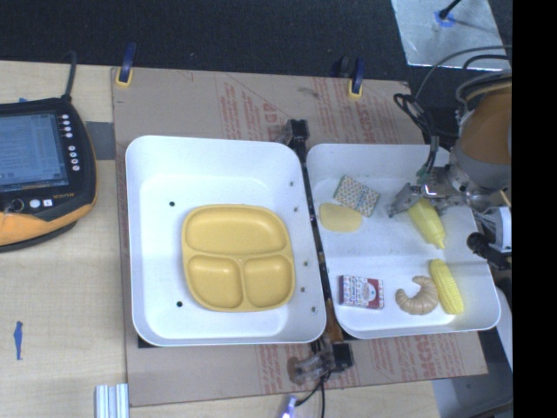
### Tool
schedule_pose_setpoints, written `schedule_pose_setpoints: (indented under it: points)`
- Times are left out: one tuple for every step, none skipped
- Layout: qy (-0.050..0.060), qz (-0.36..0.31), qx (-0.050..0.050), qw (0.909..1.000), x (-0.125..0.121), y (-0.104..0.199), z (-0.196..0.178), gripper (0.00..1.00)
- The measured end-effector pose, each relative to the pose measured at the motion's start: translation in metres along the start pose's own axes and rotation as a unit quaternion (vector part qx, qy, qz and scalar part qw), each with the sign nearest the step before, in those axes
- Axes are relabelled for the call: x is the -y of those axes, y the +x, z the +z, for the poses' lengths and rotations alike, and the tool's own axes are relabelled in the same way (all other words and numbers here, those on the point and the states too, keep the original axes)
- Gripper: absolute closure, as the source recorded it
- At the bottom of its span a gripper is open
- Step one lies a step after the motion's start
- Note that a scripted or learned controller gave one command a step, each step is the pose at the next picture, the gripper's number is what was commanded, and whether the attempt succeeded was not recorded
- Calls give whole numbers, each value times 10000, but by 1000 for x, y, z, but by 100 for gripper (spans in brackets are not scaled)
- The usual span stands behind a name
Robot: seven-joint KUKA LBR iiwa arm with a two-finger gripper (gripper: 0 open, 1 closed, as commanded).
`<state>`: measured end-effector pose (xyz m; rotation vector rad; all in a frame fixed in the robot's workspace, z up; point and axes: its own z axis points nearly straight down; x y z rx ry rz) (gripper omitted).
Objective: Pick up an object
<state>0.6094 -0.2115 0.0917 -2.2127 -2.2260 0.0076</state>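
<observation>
Right bin (487, 320) taken as landmark throughout.

Gripper (416, 200) sits inside the right bin, upper right part, reaching in from the bin's right edge under the grey arm with orange band (487, 133). Metal fingers splayed apart, one tip pointing toward the bin's middle, the other against the top end of a yellow corn cob (428, 222). Cob lies on the bin floor, tilted, touching or just beside the fingers; not clearly between them, so no grasp seen.

Other contents of the right bin:
- Small patterned packet (356, 195), upper left part, tilted.
- Pale yellow rounded piece (339, 219), just below the packet, near the bin's left wall.
- Red and white carton (359, 292), lower left part, lying flat.
- Tan curved croissant-like piece (419, 297), lower middle, beside the carton.
- Second corn cob (446, 286), lower right, touching the tan piece on its right side.

Left of the right bin, touching along the shared edge: left bin (152, 233) holding a yellow three-compartment tray (237, 257), centred.

Both bins rest on a brown cardboard sheet (218, 103) on the bench (61, 320). Far to the left of the right bin, a control pendant with lit screen (39, 168) lies on the bench.
</observation>
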Motion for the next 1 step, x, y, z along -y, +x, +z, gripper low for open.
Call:
schedule_pose_setpoints:
  points:
    - [7, -9, 3, 10000, 0, -1, -10, 100]
